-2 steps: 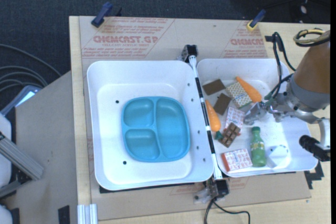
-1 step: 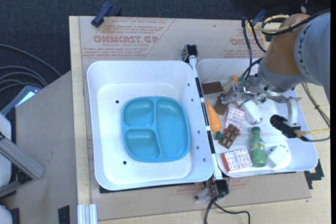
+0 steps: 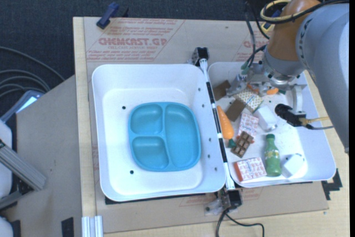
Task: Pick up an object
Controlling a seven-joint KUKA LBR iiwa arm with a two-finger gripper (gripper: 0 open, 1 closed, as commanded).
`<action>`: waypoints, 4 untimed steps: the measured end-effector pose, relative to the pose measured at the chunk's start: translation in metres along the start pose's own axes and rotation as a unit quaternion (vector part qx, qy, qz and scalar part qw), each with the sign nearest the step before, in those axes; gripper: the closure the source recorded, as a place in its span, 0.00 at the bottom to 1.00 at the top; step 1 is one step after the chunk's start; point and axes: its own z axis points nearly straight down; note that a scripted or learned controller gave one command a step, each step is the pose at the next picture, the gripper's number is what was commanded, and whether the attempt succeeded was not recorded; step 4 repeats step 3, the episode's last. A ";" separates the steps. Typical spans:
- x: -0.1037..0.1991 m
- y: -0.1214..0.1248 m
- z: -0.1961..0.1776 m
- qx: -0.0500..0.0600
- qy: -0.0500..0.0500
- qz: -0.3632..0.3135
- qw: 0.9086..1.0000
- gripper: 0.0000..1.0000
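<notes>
Blue plastic is catching our eye first: a divided tray (image 3: 165, 136) is lying in the left bin (image 3: 105, 86). Right of that tray, we are watching the gripper (image 3: 256, 81) hanging over the far end of the right bin (image 3: 316, 166); we cannot tell how its jaws stand. Just right of the tray an orange carrot (image 3: 224, 122) is lying along the bin's near wall, and farther right a green bottle (image 3: 272, 156) is resting beside a red-and-white packet (image 3: 249, 169).
</notes>
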 end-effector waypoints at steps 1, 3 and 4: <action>0.011 -0.054 0.001 0.001 0.000 0.001 1.000 0.00; 0.071 -0.109 -0.100 0.001 0.001 0.000 1.000 1.00; 0.071 -0.109 -0.100 0.001 0.001 0.000 1.000 1.00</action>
